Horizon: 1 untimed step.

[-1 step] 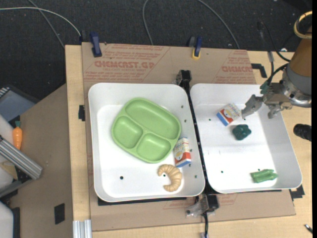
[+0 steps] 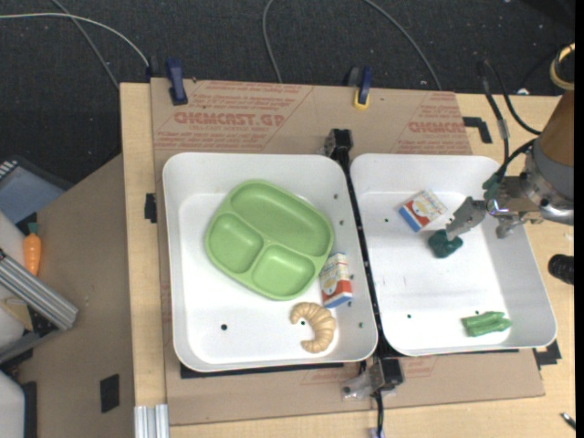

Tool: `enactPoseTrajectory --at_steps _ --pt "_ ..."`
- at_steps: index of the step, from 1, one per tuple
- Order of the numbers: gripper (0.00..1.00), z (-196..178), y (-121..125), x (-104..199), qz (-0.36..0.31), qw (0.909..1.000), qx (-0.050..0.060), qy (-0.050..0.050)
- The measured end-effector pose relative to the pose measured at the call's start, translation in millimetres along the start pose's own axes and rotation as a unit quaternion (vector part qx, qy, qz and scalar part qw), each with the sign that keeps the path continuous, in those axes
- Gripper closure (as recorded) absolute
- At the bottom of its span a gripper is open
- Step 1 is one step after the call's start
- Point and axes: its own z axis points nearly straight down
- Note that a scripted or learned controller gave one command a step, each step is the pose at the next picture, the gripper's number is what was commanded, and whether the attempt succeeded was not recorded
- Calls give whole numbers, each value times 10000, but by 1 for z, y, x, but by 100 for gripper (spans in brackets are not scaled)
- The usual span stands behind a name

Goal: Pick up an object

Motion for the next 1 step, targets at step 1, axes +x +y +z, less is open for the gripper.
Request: enactPoseTrajectory --at_steps 1 --pt "100 -10 1 0 0 10000 -3 0"
